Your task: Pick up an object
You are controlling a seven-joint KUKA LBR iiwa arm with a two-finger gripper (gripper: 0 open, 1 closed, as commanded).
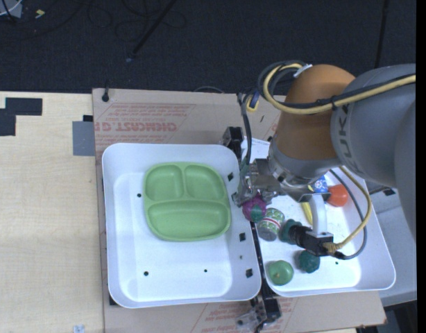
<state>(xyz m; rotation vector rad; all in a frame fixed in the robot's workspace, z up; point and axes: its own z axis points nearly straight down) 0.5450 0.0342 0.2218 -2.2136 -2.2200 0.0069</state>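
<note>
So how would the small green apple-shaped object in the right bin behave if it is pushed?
The green apple-shaped object looks round, so it would probably roll. It lies near the right bin's front wall, which may stop it. It seems small, likely light.

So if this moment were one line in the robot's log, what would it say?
arm: over right bin | gripper: low at bin's left edge, by purple object | grasp: unconfirmed | green plate: left bin
</note>
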